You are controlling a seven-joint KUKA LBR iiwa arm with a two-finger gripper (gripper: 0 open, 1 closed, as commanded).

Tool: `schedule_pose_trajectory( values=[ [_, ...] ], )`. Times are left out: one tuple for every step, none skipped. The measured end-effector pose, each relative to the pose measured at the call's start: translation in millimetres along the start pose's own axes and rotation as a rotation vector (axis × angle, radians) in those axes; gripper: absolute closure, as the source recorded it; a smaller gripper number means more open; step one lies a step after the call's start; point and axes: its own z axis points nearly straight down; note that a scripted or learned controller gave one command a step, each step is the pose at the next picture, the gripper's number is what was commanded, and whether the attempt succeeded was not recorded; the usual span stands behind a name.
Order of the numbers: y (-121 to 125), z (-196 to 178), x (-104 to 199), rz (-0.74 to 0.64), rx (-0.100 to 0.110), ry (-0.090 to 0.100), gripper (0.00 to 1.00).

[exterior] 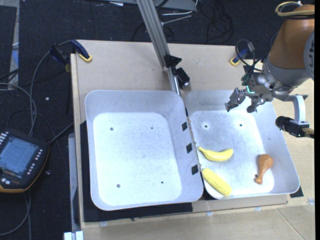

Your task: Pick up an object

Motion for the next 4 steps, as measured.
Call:
schedule_pose_trajectory(
  values=[
    [0.0,0.1,0.0,0.000,0.000,0.000,0.00],
    [-9.2,58.6,2.2,0.000,0.005,0.001,0.00],
    [-5.5,116.2,-5.3,0.000,0.005,0.001,0.00],
    [-6.0,142.7,-5.0,0.000,0.002,0.001,0.00]
  ],
)
